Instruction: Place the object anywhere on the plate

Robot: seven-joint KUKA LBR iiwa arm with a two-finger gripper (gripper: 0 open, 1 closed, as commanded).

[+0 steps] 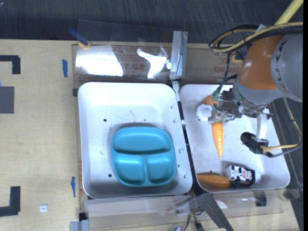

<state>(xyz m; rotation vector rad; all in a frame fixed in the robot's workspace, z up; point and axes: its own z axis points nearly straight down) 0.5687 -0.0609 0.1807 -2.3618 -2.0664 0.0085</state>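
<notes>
The gripper pinches the thick top end of a carrot, which hangs point-down over the right bin. The blue plate sits in the left bin.

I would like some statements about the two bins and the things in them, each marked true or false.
1. The blue plate lies in the left bin. True.
2. The plate has a single undivided surface. False: it has three compartments.
3. An orange carrot lies on the plate. False: it is in the right bin, just below the end effector.
4. The plate bears nothing. True.
5. The black and white object sits near the right bin's front edge, beside an orange object. True.
6. The arm reaches over the left bin. False: it is over the right bin.
</notes>
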